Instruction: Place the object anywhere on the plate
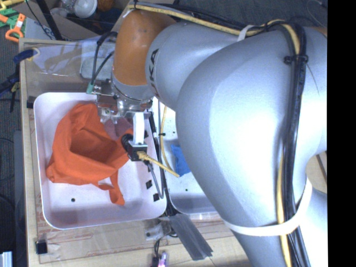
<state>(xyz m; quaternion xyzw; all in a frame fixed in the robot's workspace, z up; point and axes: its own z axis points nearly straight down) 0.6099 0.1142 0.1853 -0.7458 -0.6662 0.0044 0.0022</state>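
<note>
The gripper (111, 115) sits below the arm's orange band (132, 49), over the upper right part of the left bin (41, 204). Its metal body is in view, but the arm and the cloth crowd it so closely that whether it is wide, narrow or gripping anything cannot be told. It appears to be touching the upper edge of an orange cloth (83, 149), though contact is hard to confirm from this slant.

The cloth lies crumpled in the left bin, covering much of its upper and middle floor. A narrow tail of it trails toward the bin's lower right. The bin's lower floor is bare white, with a few small dark spots.

Just right of the gripper a black fitting (133, 147) hangs from the wrist, and a yellow cable (161, 166) runs from it down and to the right.

The grey arm (245, 121) spreads across the right of the view and hides most of the right bin (186, 204). In the visible strip of that bin, beside the dividing wall, lies a small blue thing (179, 159), partly under the arm. Nothing that clearly reads as a plate can be made out.

Above the bins, clear plastic sheeting (61, 57) covers the bench. A light bulb (84, 4) lies beyond it.
</note>
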